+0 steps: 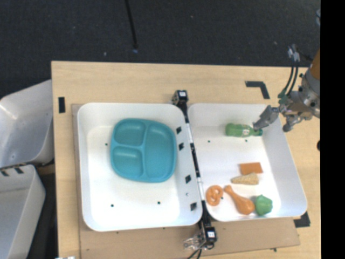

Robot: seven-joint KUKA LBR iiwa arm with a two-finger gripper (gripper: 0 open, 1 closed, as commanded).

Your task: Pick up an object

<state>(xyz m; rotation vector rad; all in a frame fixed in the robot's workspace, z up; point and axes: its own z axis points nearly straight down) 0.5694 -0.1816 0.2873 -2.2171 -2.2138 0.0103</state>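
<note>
The gripper [276, 118] hangs over the right bin [280, 161], fingers spread apart, one tip touching the green toy [237, 129] lying near the bin's far wall. A teal plate [144, 149] sits in the left bin [97, 198].

— What lay in the left bin [91, 209]?
— A teal divided plate [144, 149], toward its twelve o'clock side.
— And beyond the bench [129, 82]?
— A white container [24, 128] stood at nine o'clock; dark floor [161, 20] spread at twelve.
</note>
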